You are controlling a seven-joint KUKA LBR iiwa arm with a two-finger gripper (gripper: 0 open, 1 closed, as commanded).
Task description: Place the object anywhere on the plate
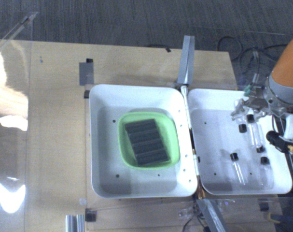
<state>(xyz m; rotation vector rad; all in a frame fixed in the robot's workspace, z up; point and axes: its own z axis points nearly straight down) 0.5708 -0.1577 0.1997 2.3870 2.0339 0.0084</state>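
End effector (249, 111) over right bin's (218, 187) far edge

Arm (287, 69) cut off by right frame edge. Clear vials (247, 146) in right bin (214, 178) too faint to count reliably.

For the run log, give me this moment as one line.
gripper: over right bin, above vials | plate: left bin, holds dark block

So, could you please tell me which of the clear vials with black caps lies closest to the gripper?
The clear black-capped vial at the right bin's back, directly below the gripper; the other two lie nearer the front.
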